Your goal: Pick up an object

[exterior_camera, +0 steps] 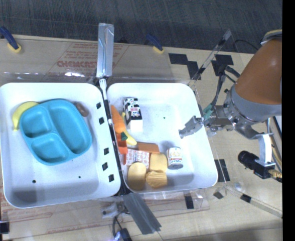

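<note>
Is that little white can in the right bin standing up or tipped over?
Upright. The small can shows its round top toward the overhead camera, label wrapping below, standing on the right bin's floor.

Bench (248, 205) carries two white bins side by side: left bin (7, 185), right bin (200, 159), touching mid-frame.

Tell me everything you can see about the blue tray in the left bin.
The blue tray is a glossy, plastic-looking dish with rounded corners and three compartments: one long, two smaller. It lies flat, turned at a slant, in the upper part of the left bin. A yellow banana-like piece pokes out at its upper left edge; something brownish sits at its upper right.
</note>
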Robot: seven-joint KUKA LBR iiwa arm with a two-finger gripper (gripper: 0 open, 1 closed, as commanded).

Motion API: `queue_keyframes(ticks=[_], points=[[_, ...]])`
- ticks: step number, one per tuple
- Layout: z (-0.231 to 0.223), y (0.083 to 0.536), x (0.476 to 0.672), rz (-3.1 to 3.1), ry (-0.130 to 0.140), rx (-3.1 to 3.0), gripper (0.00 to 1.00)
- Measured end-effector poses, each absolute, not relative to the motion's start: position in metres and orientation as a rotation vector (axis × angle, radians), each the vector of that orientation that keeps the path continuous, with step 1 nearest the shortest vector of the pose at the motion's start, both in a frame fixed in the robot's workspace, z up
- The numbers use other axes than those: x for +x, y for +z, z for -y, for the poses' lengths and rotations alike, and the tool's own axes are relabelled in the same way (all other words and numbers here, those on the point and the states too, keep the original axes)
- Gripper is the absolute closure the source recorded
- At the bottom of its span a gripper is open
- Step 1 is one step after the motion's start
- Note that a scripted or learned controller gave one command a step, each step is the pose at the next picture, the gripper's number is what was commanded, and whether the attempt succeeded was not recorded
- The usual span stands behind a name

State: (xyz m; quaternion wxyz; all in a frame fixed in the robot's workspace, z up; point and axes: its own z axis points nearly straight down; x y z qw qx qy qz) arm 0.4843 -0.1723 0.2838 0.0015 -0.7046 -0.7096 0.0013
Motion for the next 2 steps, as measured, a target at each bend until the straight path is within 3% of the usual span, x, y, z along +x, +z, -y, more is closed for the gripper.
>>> queue_keyframes(ticks=[1, 2], points=[[0.176, 0.147, 0.474, 2.256, 0.010, -2.167, 0.00], [0.193, 0.092, 0.514, 2.047, 0.001, -2.383, 0.00]])
